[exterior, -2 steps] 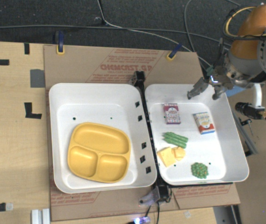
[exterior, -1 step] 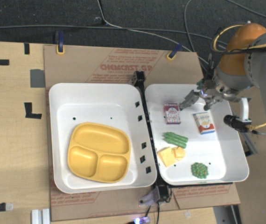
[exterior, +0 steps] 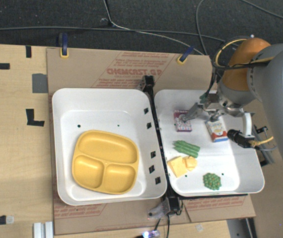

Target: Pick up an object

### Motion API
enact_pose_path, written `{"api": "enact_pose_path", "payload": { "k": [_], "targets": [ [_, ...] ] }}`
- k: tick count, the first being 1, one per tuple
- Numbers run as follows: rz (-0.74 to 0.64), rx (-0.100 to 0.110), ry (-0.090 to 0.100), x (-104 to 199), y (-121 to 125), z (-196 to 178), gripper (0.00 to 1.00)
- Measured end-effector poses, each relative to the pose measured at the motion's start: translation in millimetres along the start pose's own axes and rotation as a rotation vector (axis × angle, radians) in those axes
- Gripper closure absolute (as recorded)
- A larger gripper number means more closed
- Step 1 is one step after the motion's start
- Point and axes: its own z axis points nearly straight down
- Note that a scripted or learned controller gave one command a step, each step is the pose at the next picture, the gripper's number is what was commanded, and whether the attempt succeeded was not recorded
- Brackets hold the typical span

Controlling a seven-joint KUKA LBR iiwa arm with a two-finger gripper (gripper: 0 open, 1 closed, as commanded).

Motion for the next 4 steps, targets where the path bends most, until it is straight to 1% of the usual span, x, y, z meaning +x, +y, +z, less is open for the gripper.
{"api": "enact_pose_path", "payload": {
  "k": [1,2,3,4],
  "targets": [
    [-0.001,-0.012,0.005,2.8,4.1,-15.3,1.00],
    [0.001,0.006,0.006,1.9,8.7,-58.2,1.00],
    [0.002,0.005,0.006,-1.7,6.5,-102.0,1.00],
    [0.001,0.002,0.005,3.3,5.3,-164.6,1.00]
  ]
}}
